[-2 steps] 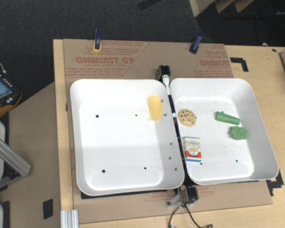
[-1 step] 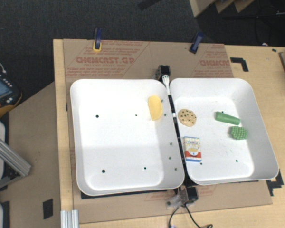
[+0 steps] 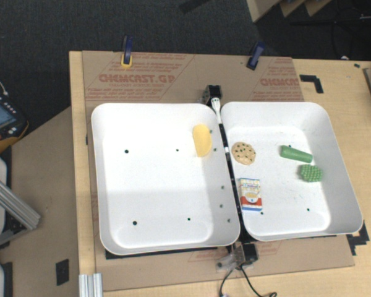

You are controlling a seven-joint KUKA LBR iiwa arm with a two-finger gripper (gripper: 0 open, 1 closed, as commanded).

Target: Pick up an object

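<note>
Nearest the lens: cable and connector (image 3: pixel 241 262) at the front edge of the surface (image 3: pixel 173 73), at the seam between the bins, likely a mount or sensor lead. Surface is a cardboard-faced board held by two blue clamps (image 3: pixel 127 49) at the far edge, presumably to stop it shifting.

Two white bins. Left bin (image 3: pixel 148 190): one item, a yellow banana-like piece (image 3: pixel 201 140), lying against the right wall. Right bin (image 3: pixel 297 215): four items, well spread, so any of them looks graspable without crowding:
- cookie (image 3: pixel 243 153), near the divider
- small printed carton (image 3: pixel 251 195), flat, near the divider
- green cylinder (image 3: pixel 295 154), lying on its side
- green knobbly piece (image 3: pixel 310 174), just beside the cylinder

Total five candidates, one of each. Hand state: cannot tell. Pick not started, judging by everything resting on bin floors.
</note>
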